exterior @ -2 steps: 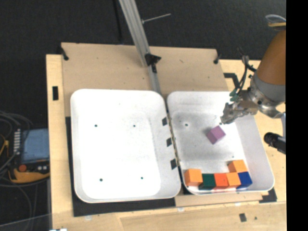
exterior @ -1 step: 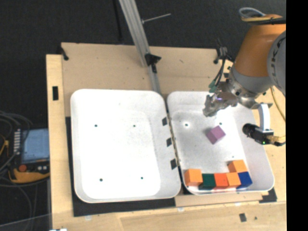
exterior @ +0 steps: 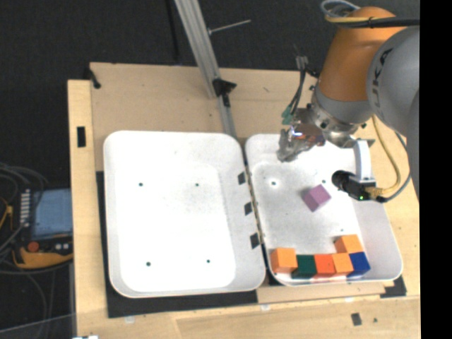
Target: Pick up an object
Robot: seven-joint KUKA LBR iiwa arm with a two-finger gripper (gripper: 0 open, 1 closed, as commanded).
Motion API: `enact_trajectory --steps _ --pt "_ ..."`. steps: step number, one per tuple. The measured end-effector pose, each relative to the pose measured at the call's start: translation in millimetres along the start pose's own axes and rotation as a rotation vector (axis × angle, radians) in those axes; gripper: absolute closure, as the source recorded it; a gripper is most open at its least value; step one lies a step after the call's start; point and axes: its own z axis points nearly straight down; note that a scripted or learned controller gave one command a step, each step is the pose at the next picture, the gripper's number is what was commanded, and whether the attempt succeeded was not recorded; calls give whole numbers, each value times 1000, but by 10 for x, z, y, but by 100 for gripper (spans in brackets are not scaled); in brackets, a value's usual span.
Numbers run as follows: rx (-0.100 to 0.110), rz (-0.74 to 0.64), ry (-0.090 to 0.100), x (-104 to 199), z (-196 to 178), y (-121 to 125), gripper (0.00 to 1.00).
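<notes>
My claw (exterior: 293, 145) hangs over the far left corner of the right bin (exterior: 378, 221), and I hold nothing that I can make out; whether it stands wide or narrow I cannot tell from this slant. So I judge the step in hand to be the approach, with the pick itself not yet made. The nearest thing to take is the purple block (exterior: 316, 197), lying alone on the bin floor a little nearer the camera than my claw and off to its right, with bare white around it. Well beyond that, along the near wall of the bin, sits a tight row of blocks (exterior: 321, 262), orange, green, orange again and blue, touching one another. The left bin (exterior: 176, 210) lies across the divider on the tabletop (exterior: 155, 97). My next move, I think, calls for shifting over the purple block, squaring to its tilted sides, then dropping straight down.
</notes>
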Motion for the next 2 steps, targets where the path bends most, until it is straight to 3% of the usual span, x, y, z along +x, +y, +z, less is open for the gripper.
enact_trajectory --steps 2 --pt "0 0 0 1041 38 396 100"
